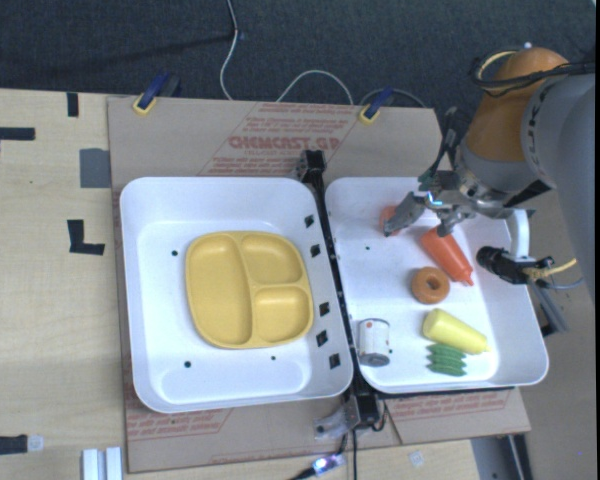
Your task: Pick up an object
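camera view: gripper (pixel 421 217) seemingly open, near carrot (pixel 449 253).

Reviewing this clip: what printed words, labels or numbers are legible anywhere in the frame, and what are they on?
"CHEMCAST GP": red print on the cardboard sheet behind the two bins, reading upside down; my best reading, since it is blurred.
More red print on the cardboard's front edge, too small to read.
Nothing legible on the yellow divided plate, the toys or the tool.

Around the doughnut (pixel 431 285): bare floor to its left, carrot (pixel 449 253) touching above-right, corn cob (pixel 454 332) just below, cup (pixel 373 341) lower-left.
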Robot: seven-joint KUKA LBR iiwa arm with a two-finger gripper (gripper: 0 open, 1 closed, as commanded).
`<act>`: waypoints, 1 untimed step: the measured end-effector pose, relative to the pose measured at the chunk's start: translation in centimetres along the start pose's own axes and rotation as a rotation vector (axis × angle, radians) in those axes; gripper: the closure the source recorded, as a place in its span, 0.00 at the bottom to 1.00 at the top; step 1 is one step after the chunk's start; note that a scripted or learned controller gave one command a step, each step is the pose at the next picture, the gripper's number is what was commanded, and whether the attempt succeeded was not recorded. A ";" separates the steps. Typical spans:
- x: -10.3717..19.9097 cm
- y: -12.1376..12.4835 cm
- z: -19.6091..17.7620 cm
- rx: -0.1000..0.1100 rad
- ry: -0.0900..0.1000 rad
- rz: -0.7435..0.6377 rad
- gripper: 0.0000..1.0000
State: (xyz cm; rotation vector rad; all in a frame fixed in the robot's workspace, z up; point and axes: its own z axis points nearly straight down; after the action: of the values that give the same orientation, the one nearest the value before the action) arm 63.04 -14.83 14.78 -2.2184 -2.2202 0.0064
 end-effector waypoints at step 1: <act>0.6 0.2 4.5 -0.001 0.000 -0.001 0.00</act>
State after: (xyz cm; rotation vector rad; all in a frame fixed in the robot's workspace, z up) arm 63.26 -14.19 10.29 -2.2180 -2.2219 0.0048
